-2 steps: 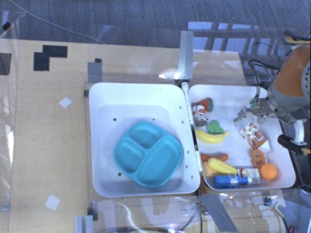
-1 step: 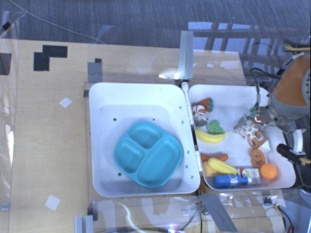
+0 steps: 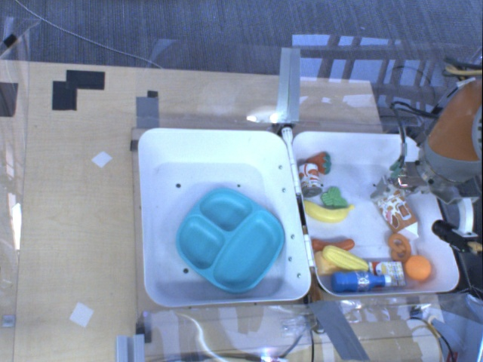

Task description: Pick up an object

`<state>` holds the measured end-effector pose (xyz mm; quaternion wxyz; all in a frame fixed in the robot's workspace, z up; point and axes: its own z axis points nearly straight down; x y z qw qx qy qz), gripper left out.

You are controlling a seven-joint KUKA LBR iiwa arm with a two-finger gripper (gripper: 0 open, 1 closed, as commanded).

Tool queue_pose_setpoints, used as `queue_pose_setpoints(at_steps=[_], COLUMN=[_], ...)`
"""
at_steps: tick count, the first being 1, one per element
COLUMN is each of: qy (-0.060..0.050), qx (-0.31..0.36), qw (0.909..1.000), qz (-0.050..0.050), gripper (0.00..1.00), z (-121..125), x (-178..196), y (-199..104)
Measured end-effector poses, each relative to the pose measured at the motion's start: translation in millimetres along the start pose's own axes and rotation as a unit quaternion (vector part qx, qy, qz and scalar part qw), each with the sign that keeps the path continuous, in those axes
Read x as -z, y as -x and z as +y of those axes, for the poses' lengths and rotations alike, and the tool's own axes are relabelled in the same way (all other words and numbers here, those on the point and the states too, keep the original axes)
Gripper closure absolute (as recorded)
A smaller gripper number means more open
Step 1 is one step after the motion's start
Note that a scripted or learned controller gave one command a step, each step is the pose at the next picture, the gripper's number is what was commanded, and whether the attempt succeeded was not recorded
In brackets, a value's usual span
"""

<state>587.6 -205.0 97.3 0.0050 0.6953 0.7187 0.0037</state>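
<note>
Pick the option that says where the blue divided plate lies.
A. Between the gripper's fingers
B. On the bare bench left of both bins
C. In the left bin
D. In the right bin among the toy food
C: the blue divided plate lies flat on the floor of the left bin, while the toy food sits in the right bin.

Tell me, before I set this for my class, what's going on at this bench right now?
A grey and orange robot arm reaches in over the right bin, which holds toy food: a banana, an orange, a blue bottle and a snack packet. Its gripper sits just above the packet, but nothing is visibly held. The left bin holds a blue divided plate.
</note>
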Motion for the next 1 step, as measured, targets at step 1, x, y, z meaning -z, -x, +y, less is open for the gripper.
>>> queue_pose_setpoints(at_steps=[1], qy=[-0.005], qx=[-0.003], qw=[1.0], qz=[0.001], gripper=[1.0], z=[11.2], x=[79.4], y=[-91.9])
